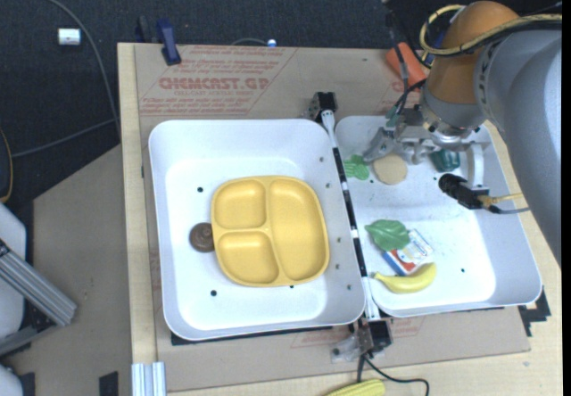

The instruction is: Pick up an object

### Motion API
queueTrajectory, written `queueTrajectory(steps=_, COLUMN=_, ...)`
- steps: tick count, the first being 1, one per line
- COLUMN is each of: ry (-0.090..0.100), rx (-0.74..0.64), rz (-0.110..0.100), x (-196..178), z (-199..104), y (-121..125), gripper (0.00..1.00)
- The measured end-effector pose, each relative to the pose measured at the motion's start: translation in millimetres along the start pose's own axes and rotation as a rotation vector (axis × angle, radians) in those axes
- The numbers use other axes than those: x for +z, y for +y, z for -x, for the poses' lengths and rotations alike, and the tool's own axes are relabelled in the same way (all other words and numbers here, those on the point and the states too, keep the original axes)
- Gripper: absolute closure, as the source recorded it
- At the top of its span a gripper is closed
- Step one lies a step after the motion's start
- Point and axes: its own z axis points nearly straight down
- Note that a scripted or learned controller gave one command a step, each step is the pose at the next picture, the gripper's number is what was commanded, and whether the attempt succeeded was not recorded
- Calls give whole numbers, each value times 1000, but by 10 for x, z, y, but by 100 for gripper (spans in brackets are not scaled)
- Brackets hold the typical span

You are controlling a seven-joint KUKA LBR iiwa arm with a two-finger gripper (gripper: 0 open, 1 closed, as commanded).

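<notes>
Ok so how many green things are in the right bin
2. One green piece lies at the right bin's left wall near the gripper; another lies lower, above the banana. The arm may hide more.

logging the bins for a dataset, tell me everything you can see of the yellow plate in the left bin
The yellow divided plate lies flat near the middle of the left bin, turned a little askew to the bin's walls. It is a rounded rectangle with raised ridges that split it into three compartments: two smaller ones on one side and one long one on the other. It looks like matte plastic. Nothing lies in its compartments. A small brown round object sits against its left edge, partly tucked under the rim.
</notes>
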Motion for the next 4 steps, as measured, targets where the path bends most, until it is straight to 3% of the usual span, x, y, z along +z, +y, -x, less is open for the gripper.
queueTrajectory(steps=1, ry=0, rx=-2, rz=3, x=2, z=-198, y=54, gripper=0)
queueTrajectory(steps=2, ry=-1, rx=0, rz=0, x=1, z=265, y=-124, gripper=0)
queueTrajectory(steps=3, ry=0, rx=-1, rz=3, x=-104, z=254, y=-115, gripper=100)
queueTrajectory(steps=4, ry=2, rx=-4, rz=8, x=-1023, z=-498, y=-187, gripper=100)
